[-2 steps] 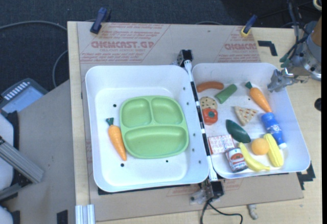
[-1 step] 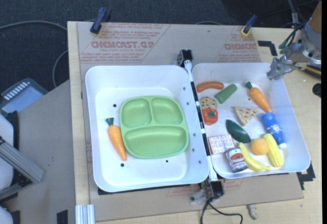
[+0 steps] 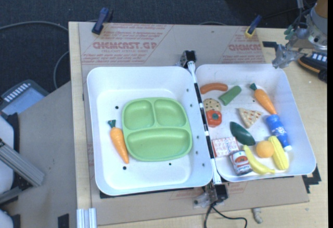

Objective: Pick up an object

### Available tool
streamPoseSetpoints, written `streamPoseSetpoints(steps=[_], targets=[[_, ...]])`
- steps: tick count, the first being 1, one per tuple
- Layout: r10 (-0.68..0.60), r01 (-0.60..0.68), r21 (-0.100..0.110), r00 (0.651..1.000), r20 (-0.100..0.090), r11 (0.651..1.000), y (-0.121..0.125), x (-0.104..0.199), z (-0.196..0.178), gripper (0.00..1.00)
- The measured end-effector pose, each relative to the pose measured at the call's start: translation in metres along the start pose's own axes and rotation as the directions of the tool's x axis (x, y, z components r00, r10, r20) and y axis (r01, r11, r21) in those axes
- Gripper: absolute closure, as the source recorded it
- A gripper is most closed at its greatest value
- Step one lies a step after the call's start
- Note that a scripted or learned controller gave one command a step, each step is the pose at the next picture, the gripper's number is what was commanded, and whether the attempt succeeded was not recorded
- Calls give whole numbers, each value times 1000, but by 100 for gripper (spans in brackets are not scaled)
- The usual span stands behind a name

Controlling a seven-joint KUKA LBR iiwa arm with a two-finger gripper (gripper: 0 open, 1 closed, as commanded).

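Nearest you lay the soup can; the gripper hung beyond the right bin, its opening seemingly unreadable, so you should descend squarely over one isolated item.

Glossy white plastic bins, matt green plastic plate, brown cardboard sheet.

1. The grey metal two-finger gripper sits at the upper right of the camera view.
2. It hangs below the grey arm wrist.
3. The fingers point down-left.
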State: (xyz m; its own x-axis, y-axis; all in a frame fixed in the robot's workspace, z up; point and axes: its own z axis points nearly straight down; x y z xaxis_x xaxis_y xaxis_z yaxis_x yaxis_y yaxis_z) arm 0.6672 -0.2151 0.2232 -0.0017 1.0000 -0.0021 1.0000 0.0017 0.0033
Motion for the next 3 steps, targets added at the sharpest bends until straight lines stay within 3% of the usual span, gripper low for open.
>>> streamPoseSetpoints(steps=[2, 3], targets=[[1, -1, 3, 1000, -1, 1000, -1, -8, 7, 100], [0, 0, -2, 1000, 1, 1000, 0, -9, -17, 100]])
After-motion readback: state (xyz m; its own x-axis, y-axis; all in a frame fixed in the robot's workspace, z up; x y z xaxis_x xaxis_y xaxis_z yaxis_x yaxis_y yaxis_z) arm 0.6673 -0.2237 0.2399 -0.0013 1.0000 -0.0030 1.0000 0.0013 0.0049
